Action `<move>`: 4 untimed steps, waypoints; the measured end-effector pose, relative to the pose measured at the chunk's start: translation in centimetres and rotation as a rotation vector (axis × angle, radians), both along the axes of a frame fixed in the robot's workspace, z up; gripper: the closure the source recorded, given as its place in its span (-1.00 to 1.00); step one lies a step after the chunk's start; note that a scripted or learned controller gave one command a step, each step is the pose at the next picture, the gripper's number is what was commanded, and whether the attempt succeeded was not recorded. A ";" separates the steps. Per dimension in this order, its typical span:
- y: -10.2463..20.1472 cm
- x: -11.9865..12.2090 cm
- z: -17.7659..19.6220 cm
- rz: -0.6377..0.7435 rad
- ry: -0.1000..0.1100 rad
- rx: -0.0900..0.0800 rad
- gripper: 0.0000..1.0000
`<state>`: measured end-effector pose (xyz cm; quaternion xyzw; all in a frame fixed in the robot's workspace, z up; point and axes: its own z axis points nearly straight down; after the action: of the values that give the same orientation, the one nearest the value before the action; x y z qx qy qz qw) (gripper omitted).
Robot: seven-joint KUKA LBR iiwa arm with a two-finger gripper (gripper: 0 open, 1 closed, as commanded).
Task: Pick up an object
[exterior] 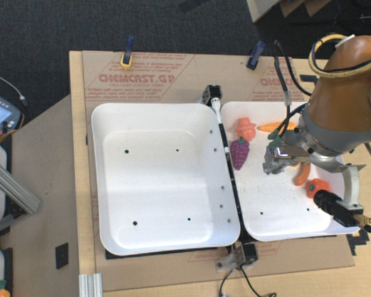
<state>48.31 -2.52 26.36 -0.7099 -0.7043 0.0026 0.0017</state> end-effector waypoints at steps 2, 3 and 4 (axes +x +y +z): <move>0.3 -0.3 5.4 0.010 -0.016 0.001 1.00; -0.1 -0.5 -0.9 0.006 0.001 0.002 1.00; 0.3 -0.4 -2.8 0.007 -0.001 0.002 1.00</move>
<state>47.87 -2.25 23.52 -0.7073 -0.7069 0.0014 0.0021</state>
